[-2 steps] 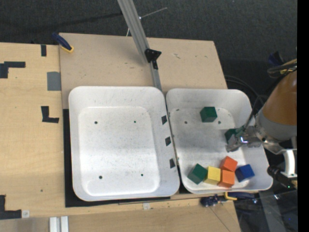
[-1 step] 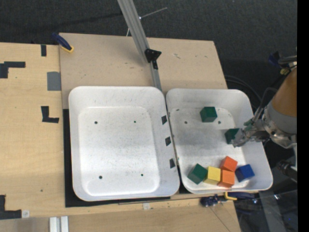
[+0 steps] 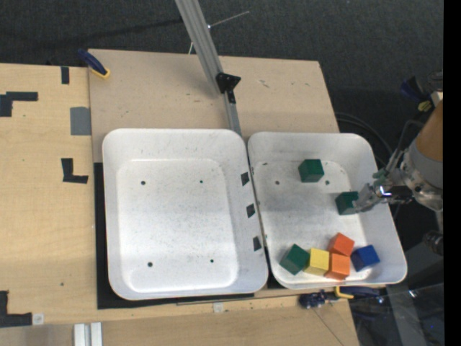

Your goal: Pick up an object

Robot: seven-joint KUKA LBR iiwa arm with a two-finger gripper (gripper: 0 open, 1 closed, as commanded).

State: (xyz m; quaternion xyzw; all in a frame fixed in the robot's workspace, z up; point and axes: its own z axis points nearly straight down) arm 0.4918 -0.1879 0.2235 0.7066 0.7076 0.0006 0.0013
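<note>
The arm (image 3: 432, 146) reaches in from the right, and its jaws (image 3: 373, 194) hang low over the right rim of the right bin (image 3: 288, 153); a dark green block (image 3: 346, 202) sits right at their tip, touching or nearly so, though from here I cannot tell whether they are open or closed, nor whether the block is truly between them; a second green block (image 3: 311, 169) lies on its own toward the back of that bin, apart from the first; along the front of the bin a small cluster is gathered close together: a green block (image 3: 294, 259) at its left end, a yellow block (image 3: 318, 260) just beside it, an orange block (image 3: 338, 265) next, another orange block (image 3: 342, 244) just behind that one, and a blue block (image 3: 365, 256) at the right end near the rim; the left bin (image 3: 173, 215) stands alongside, its rim touching the right one's; both rest on the pale wooden counter (image 3: 43, 193); a slanted metal pole (image 3: 198, 27) rises behind the bins.
</note>
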